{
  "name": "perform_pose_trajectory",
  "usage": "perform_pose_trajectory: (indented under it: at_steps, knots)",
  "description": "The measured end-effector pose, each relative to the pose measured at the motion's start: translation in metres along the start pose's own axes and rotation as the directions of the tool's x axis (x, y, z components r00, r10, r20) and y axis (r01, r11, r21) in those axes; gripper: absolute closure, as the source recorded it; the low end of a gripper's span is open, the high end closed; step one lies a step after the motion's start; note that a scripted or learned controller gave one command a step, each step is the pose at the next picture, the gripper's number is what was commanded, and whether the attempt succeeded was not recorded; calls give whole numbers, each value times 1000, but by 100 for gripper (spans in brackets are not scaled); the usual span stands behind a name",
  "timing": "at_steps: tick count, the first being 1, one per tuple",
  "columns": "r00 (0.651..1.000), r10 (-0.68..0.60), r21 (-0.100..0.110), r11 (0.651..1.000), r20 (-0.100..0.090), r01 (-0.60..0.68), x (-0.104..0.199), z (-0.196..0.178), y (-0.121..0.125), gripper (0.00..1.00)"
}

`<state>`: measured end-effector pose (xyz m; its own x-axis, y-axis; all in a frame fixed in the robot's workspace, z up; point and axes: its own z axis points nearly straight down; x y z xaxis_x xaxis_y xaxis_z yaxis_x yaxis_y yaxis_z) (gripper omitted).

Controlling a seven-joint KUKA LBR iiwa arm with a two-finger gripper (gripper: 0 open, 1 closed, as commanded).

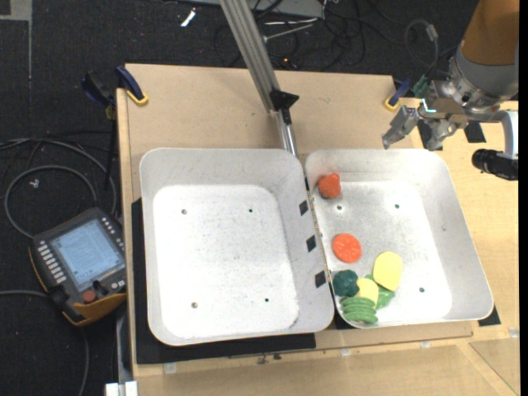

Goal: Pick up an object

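In the camera view, the grey arm with its orange band [493,19] comes in from the upper right and ends above the far right corner of the bench. Its two-finger gripper [415,133] hangs just beyond the far rim of the right bin, its two dark fingers spread apart with nothing between them.

Two shallow white plastic bins sit side by side on the tan wooden bench [206,106]. The left white bin [165,167] shows a bare speckled floor. The right white bin [450,213] holds all the candidate objects, six in number, each one of its kind. A small orange-red rounded piece [330,186] lies near the far left corner, well apart from the gripper. A flat orange-red disc [346,247] lies further forward beside the left wall. At the near left corner four pieces cluster, touching: a dark green lumpy piece [345,283], a ridged light green piece [359,308], a large pale yellow rounded piece [388,270] and a smaller yellow piece [367,289] between them.

A handheld pendant with a screen [78,258] lies on the dark floor left of the bench.
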<state>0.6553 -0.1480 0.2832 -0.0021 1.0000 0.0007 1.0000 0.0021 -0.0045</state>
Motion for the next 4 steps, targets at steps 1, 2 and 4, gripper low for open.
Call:
perform_pose_trajectory:
  at_steps: [1,2,4]
  knots:
    - [1000,-1,-3,1000,1,1,0,-2,0,0]
    - [1000,2,1,1000,0,-2,5,52,-10,0]
    - [1000,0,1,1000,0,0,20,176,-9,0]
